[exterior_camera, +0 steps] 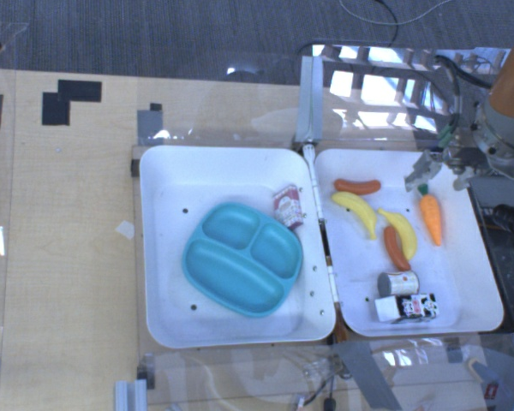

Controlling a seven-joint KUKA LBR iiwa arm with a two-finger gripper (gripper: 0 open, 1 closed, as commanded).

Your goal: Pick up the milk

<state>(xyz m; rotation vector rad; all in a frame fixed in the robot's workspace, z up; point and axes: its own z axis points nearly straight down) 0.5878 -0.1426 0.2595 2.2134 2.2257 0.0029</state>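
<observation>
From above, the wooden bench (68, 255) carries two white bins. The left bin (167, 229) holds a blue divided plate (242, 258) and, touching the plate's far right rim, a small red-and-white packet (289, 206). The right bin (471, 298) holds a red sausage (357, 186) at the far end, two bananas (357, 210) (403, 231) below it, a second sausage (396, 248) lying against the nearer banana, a carrot (431, 217), a small can (397, 283) on its side, and the milk (409, 307), a white carton with black patches, lying flat just beside the can at the bin's near edge.

The jaws (440, 171) hang over the far right corner of the right bin, spread apart with nothing between them. The carrot's green top lies just below them; the milk is well apart from them, toward the near edge and slightly left.

The arm (507, 101) enters from the right, its orange band at the frame's edge, wrist angled down toward the bin.
</observation>
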